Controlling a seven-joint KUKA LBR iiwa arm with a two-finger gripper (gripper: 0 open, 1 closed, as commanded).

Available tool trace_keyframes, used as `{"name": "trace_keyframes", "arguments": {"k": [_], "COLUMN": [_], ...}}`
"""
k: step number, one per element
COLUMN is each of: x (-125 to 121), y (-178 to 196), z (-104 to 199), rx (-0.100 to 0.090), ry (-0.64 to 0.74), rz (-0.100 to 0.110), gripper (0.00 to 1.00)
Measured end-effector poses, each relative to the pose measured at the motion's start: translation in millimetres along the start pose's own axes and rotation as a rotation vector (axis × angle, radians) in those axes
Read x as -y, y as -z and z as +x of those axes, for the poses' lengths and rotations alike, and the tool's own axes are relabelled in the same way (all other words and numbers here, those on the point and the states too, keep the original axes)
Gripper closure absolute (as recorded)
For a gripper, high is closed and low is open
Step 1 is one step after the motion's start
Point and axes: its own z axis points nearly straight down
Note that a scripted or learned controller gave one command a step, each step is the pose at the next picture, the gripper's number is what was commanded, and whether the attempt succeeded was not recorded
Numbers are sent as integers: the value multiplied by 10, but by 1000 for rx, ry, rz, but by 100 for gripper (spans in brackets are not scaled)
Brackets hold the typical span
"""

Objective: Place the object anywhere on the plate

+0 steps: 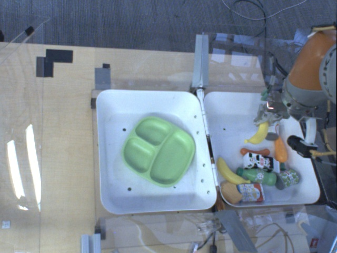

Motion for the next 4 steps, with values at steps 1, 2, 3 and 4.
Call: {"name": "trace_keyframes", "arguments": {"k": [1,2,3,4], "x": [599,566,677,748], "y": [522,851,405,431], "z": [347,1338,1850,2675], "rx": [-2,-3,-3,-4], "ry": [-47,18,109,222], "rz": [1,-1,4,2], "gripper": [100,100,100,100]}}
